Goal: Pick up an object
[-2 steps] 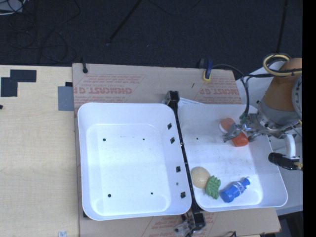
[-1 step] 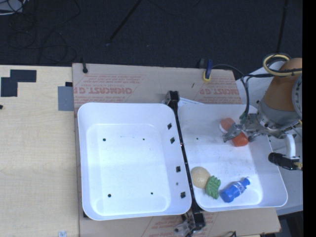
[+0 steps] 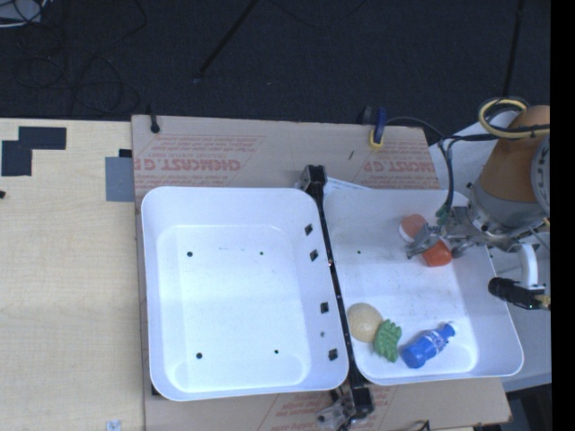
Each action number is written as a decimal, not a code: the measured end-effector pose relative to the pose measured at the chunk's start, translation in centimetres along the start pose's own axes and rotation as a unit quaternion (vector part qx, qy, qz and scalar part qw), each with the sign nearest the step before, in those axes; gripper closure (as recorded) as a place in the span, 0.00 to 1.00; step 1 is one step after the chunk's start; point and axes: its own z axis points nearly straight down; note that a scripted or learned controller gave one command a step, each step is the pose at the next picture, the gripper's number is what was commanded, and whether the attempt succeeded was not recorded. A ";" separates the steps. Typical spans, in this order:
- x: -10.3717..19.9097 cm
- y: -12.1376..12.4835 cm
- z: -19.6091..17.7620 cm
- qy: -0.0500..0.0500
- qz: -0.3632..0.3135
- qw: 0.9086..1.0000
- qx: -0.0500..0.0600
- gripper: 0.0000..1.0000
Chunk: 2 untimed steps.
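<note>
A cardboard-lined bench (image 3: 269, 151) carries two white bins. In the right bin (image 3: 503, 366), the gripper (image 3: 437, 238) sits low at the far right — between a pale red object (image 3: 412, 225) and an orange-red object (image 3: 437, 256), apparently approaching. Finger state: cannot tell. Next move likely requires closing on one, then lifting.

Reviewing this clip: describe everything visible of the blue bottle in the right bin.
The blue bottle is small and looks like plastic, with a blue body, a paler band around its middle and a blue cap end. It lies on its side on the floor of the right bin, near the front edge, cap end pointing up and to the right. Its base end sits right beside the green toy, close enough that contact cannot be ruled out. The claw is well away from it, further back in the bin.
</note>
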 end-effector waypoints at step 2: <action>0.0 0.0 0.0 0.000 0.000 1.000 0.000 0.00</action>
